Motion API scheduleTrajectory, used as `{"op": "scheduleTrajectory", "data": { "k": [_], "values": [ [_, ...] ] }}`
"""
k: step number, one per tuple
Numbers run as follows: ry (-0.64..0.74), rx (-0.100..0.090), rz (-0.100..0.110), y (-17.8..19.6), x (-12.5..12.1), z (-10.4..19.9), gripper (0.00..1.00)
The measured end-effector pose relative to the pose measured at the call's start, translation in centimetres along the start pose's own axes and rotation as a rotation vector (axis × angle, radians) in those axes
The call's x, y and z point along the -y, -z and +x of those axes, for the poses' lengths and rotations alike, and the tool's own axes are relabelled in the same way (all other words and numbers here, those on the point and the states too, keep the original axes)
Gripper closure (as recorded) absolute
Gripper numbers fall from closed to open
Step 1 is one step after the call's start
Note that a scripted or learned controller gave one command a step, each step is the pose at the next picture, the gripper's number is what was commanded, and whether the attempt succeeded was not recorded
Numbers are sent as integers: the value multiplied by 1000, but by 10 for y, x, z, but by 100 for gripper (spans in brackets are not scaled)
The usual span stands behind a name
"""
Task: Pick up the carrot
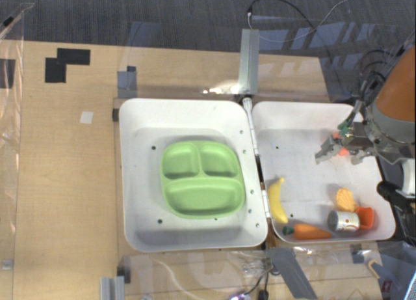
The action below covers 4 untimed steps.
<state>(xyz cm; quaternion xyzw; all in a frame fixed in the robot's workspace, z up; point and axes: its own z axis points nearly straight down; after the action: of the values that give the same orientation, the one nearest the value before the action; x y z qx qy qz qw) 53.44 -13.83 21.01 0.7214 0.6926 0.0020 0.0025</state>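
Beside the carrot (311,231) lie a banana (278,201) and perhaps a can (344,221).

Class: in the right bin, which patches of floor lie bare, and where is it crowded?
Bare: the right bin's rear and middle, between its left wall and the gripper. Crowded: the front edge, with banana, carrot and can.

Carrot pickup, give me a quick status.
End effector over the right bin's upper half, holding nothing. Carrot flat at the bin's near edge. Banana and metal can flank it.
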Motion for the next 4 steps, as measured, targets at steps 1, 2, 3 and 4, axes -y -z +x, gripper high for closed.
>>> {"op": "scheduleTrajectory", "data": {
  "k": [1,2,3,4],
  "values": [
    [65,1,1,3,37,-49,0],
    [150,-1,4,-101,45,-69,0],
    [151,2,-3,-89,42,-69,100],
    [151,2,-3,-89,42,-69,0]
  ]
}}
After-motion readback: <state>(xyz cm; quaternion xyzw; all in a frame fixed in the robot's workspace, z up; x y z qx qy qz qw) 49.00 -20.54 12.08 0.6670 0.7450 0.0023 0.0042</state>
